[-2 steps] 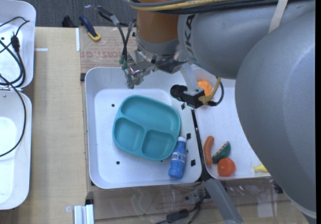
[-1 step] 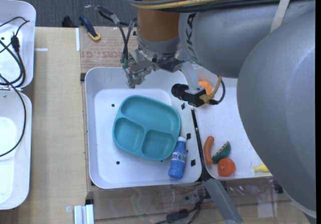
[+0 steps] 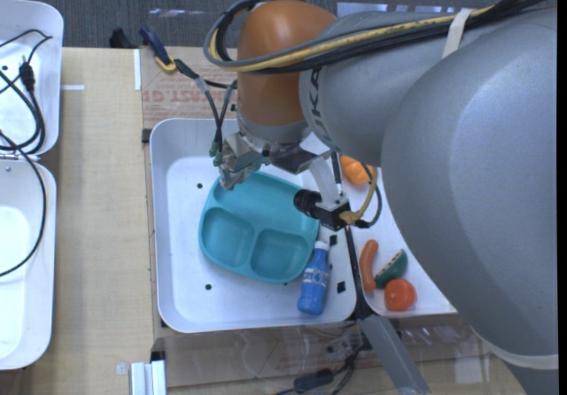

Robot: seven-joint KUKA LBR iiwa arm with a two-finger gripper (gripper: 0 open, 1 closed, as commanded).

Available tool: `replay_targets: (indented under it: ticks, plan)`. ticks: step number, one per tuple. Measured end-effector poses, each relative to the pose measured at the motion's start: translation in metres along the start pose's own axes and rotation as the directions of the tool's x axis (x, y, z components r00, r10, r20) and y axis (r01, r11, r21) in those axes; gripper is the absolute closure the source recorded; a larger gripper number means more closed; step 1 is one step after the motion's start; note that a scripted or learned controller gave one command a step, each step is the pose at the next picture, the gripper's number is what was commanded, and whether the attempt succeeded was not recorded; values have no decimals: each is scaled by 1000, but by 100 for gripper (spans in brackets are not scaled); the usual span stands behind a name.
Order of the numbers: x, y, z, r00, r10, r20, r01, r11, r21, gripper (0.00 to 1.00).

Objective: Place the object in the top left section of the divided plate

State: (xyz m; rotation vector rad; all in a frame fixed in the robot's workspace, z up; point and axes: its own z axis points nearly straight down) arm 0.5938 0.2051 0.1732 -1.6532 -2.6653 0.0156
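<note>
A teal divided plate (image 3: 252,243) lies in the white bin (image 3: 182,234) in the middle of the camera view. Its two near sections show; the arm covers its far part. My gripper (image 3: 232,167) hangs over the plate's far-left edge, its tips dark and small against the rim. No object shows between them. A blue bottle (image 3: 314,280) lies at the plate's near-right edge. An orange piece (image 3: 355,171) sits to the right, behind the arm's cabling.
The right-hand bin (image 3: 425,300) holds a red tomato (image 3: 400,294), an orange sausage-shaped piece (image 3: 368,263) and a green-and-brown item (image 3: 391,267). The grey arm covers the upper right. Another white bin (image 3: 27,207) with black cables sits at far left.
</note>
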Motion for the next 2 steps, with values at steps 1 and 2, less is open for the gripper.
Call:
replay_targets:
  ticks: [1, 2]
  plan:
    - [38, -45, -29, 972, -235, 0, 235, 972, -1, 100]
    - [66, -98, -113, 969, -248, 2, 248, 969, -2, 100]
